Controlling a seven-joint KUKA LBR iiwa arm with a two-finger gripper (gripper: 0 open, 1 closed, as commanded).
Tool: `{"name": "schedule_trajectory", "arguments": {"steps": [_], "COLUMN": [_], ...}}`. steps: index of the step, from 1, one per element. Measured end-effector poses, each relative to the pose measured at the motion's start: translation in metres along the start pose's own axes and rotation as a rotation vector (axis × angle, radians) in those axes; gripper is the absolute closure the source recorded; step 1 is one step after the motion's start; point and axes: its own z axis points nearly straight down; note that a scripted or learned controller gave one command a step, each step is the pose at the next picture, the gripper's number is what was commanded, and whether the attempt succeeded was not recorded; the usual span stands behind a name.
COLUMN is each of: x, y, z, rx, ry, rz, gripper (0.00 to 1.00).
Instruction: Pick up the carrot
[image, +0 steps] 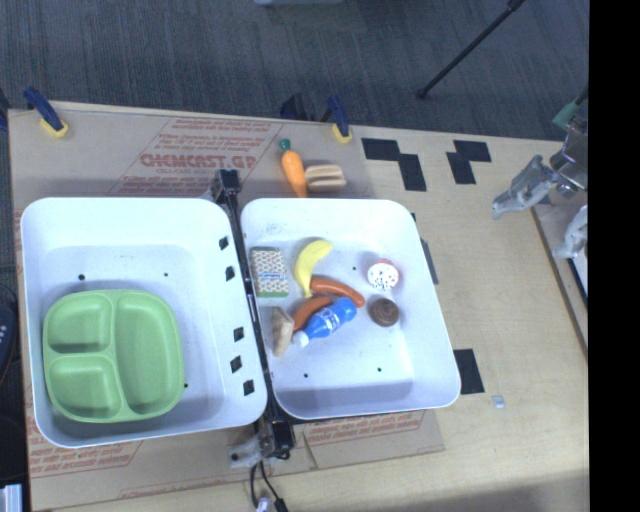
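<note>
Green plate (112, 352) sat in the left bin (60, 225). At twelve o'clock, outside the right bin (425, 330) on cardboard (200, 150), the carrot (293, 171) lay touching a bun (325, 178). At three o'clock the gripper (520, 195) hovered over the worktop (520, 400); I could not tell its jaws' state.

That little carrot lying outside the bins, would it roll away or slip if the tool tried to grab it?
The carrot looks like a smooth, tapered toy, so it would probably stay stiff but might slip from a pinch near its narrow end. Its rounded body lies flat on the cardboard, so a nudge could roll it. The bun-like piece right beside it may block rolling that way.
</note>
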Motion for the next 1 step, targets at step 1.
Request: {"name": "schedule_trajectory", "arguments": {"steps": [1], "x": [-0.0088], "y": [0.0062], "z": [0.0642], "rx": [0.003], "ry": [-0.002], "rz": [0.053], "gripper": [0.0]}}
